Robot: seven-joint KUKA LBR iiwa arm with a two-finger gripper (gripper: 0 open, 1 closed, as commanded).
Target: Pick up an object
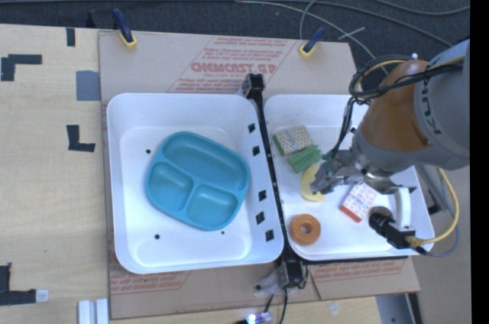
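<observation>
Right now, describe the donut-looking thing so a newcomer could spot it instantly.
Find the right bin of the two white ones. Near its front edge, left of the red-and-white packet, lies the brown ring: the only round item with a hole.

From my remote station, the arm [416, 120] reached in from the right, its gripper [325, 179] hanging low, pointing left.
</observation>
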